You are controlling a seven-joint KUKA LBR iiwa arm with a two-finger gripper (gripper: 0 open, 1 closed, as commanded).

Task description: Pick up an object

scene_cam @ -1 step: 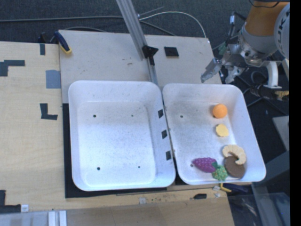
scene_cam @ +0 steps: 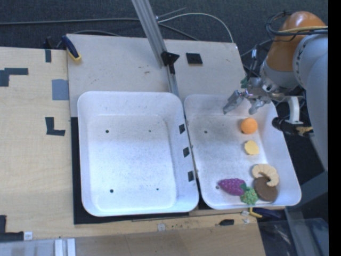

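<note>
The bench (scene_cam: 122, 63) is the biggest thing here, a pale board with bits of dark tape on it and a slanted metal rail (scene_cam: 152, 33) running up from between the bins. On it sit the two white bins side by side: the left bin (scene_cam: 130, 103) and the right bin (scene_cam: 213, 143), their rims touching along the middle.

The grey arm (scene_cam: 314, 63) with its orange band comes in from the right and hangs over the far end of the right bin. Its gripper (scene_cam: 244, 104) has both fingers spread apart, pointing down, with nothing between them.

The small objects all lie along the right side of the right bin. Just below the gripper, apart from it, is an orange ball (scene_cam: 248, 125), then a pale yellow piece (scene_cam: 251, 148). Nearer the front corner lie a tan curved piece (scene_cam: 266, 172) touching a brown round piece (scene_cam: 265, 189), a purple bunch of grapes (scene_cam: 232, 185) and a little green cluster (scene_cam: 248, 197) huddled together.
</note>
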